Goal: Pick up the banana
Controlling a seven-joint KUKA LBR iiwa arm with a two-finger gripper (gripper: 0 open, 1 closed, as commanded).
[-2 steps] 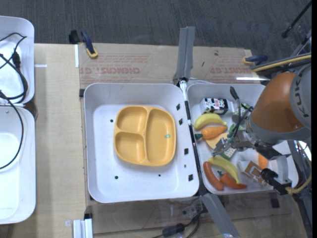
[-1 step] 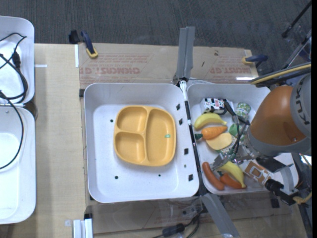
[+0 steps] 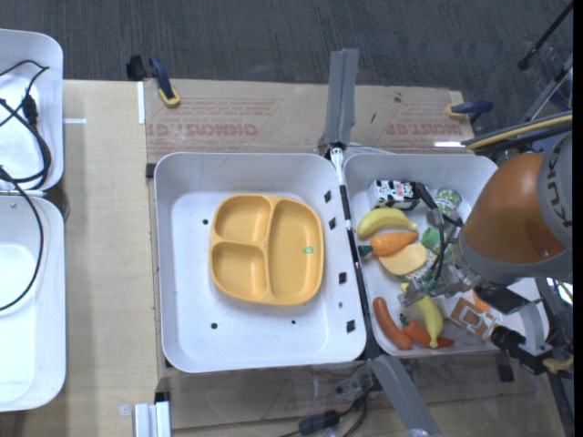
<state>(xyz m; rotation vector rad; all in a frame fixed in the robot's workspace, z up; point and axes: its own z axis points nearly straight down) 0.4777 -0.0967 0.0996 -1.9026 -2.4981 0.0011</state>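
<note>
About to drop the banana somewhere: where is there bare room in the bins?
The left bin has bare floor all around the yellow plate, widest below it and to its left. The right bin is crowded: banana, carrot, sausage and other food lie packed together, with the gripper down among them.

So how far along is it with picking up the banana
Done: the arm has reached into the right bin, with the end effector low over the toys. In hand: nothing visibly gripped. The banana lies at the bin's upper left, above the carrot. Left: grasping and lifting it.
</note>
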